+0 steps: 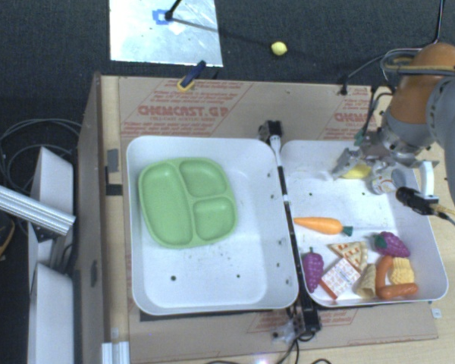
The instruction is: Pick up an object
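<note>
My gripper [359, 162] is low in the far part of the right bin [311, 161], reaching in from the right. A small yellow object [356, 173] lies right under it, partly covered by it. Whether it is held cannot be made out. An orange carrot [318, 224] lies in the middle of that bin. Toward the near edge sit purple grapes [312, 265], a second purple bunch [392, 243], a sandwich wedge [349, 252], a red and white packet [337, 279], corn [402, 268] and a sausage [398, 290].
The left bin [212, 279] holds a green divided plate [187, 201]. A divider rail [284, 196] runs between the bins. Cables and a black connector [413, 198] hang beside the wrist. A small yellow ball [279, 48] lies on the floor beyond the bench.
</note>
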{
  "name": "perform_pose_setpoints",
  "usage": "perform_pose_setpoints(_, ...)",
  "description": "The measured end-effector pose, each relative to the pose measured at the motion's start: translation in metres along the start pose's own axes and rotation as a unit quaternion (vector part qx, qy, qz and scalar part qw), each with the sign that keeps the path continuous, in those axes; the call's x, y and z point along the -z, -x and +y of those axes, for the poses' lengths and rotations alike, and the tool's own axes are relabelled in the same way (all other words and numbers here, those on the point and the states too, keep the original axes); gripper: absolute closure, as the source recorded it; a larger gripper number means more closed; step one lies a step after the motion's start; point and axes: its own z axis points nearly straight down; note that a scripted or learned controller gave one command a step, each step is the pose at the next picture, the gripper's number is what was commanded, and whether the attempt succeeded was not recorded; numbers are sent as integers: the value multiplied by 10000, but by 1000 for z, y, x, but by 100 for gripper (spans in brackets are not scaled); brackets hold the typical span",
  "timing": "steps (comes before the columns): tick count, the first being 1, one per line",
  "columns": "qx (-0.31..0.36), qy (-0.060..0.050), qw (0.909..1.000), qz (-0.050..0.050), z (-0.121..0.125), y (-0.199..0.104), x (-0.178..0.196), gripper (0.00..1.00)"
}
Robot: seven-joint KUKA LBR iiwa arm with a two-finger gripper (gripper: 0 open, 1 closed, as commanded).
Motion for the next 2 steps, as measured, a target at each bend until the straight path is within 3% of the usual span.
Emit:
perform_pose_setpoints(1, -6, 20, 10000, -33, -1, 16, -14, 0)
perform_pose_setpoints(2, 3, 22, 10000, -10, -1, 25, -6, 0)
